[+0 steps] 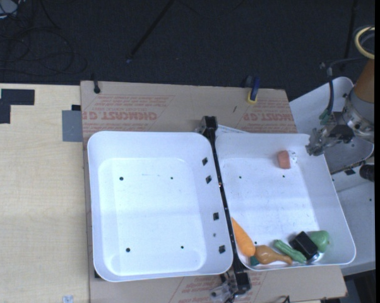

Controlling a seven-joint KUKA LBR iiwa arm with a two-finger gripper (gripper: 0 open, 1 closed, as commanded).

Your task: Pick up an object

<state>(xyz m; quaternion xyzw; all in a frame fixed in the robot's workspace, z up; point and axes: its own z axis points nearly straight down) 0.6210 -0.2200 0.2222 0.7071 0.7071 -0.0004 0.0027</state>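
In the right bin (pixel 275 197) a small pink-red block (pixel 283 159) lies near the far edge. Along the near edge sit an orange carrot-shaped piece (pixel 242 237), a tan lump (pixel 268 255), a green pod-like toy (pixel 288 250), a black block (pixel 303 245) and a round green object (pixel 319 238). My gripper (pixel 319 141) hangs at the bin's far right corner, above the rim, to the right of the pink block. Nothing shows between its fingers.
The left bin (pixel 153 204) lies beside the right one, with black clips (pixel 209 163) along the shared wall. Both bins rest on a cardboard sheet (pixel 177 109). A blue and yellow clamp (pixel 253 90) stands at the cardboard's far edge. Cables trail at the back.
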